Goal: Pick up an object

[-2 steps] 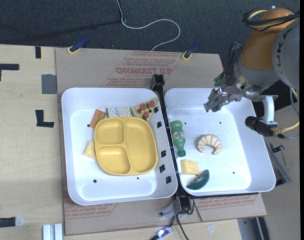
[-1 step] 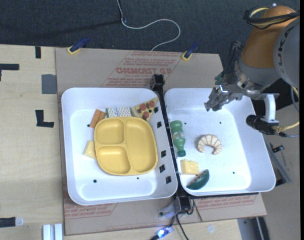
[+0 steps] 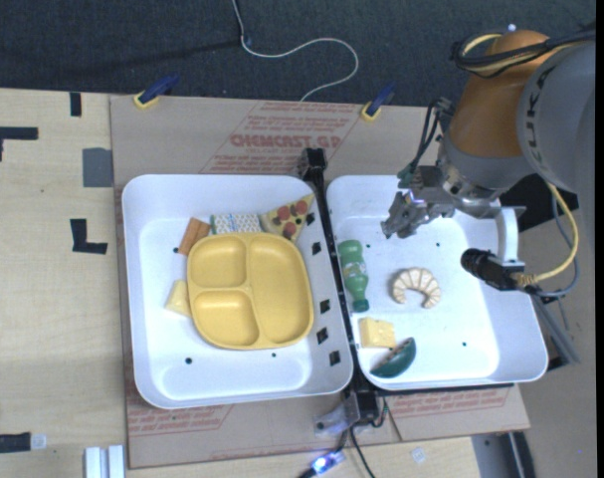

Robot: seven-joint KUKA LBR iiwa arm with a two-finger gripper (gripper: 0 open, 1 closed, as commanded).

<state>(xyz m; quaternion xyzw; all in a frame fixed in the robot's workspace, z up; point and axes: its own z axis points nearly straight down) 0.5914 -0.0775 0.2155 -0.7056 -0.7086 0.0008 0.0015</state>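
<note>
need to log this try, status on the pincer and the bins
Pincer over right bin, nothing seen between fingers. Croissant free below it. Green bottle, cheese wedge near the divider, not in the way.

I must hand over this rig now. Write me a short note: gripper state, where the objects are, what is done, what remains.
Gripper: above the upper part of the right white bin, holding nothing visible; finger state unclear.
Right bin: beige croissant in the middle, green plastic bottle by the left wall, yellow cheese wedge and dark teal piece near the front.
Left white bin: yellow divided plate over several small items.
Done: no object lifted.
Left: pick one object.
</note>
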